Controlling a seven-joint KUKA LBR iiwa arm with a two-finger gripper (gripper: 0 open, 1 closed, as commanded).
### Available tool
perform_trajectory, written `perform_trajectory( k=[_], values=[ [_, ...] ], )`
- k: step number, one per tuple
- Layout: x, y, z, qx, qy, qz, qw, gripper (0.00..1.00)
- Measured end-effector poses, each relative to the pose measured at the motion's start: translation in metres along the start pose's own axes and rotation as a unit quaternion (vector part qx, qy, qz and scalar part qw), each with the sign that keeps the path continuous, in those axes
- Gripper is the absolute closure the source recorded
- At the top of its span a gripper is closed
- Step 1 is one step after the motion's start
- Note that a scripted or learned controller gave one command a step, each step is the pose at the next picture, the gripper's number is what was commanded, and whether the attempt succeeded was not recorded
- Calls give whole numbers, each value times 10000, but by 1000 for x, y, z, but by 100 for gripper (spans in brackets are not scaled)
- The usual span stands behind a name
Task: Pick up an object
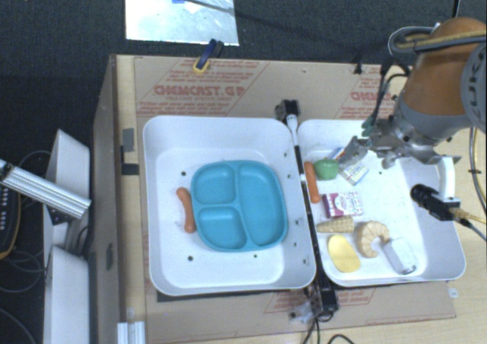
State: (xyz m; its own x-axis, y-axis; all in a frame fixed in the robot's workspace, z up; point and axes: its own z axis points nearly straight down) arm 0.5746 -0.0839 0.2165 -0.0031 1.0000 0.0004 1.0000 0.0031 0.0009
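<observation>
The gripper [351, 158] hangs low in the right bin [441, 259], just beside the green toy [326, 169]; its state I cannot tell. Carrot [312, 183] and box [342, 204] crowd close, so a descent could nudge the toy away or pinch nothing.

Left bin [163, 183]: holds divided tray [239, 205], sausage [186, 209] just left of it.
Right bin [449, 255]: carrot [312, 182] along left wall, carton [343, 204] mid, croissant [370, 236] nearer front.
Gripper [354, 154]: above right bin's back part.
</observation>
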Motion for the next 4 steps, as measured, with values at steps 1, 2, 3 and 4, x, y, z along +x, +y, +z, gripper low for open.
perform_trajectory(
  k=[1,2,3,4],
  values=[
    [-3,58,88,11,-3,-4,10000,0],
    [-10,89,132,-3,-6,-8,10000,0],
    [-10,90,121,-20,-5,-18,10000,100],
    [-10,90,121,-20,-5,-18,10000,0]
  ],
)
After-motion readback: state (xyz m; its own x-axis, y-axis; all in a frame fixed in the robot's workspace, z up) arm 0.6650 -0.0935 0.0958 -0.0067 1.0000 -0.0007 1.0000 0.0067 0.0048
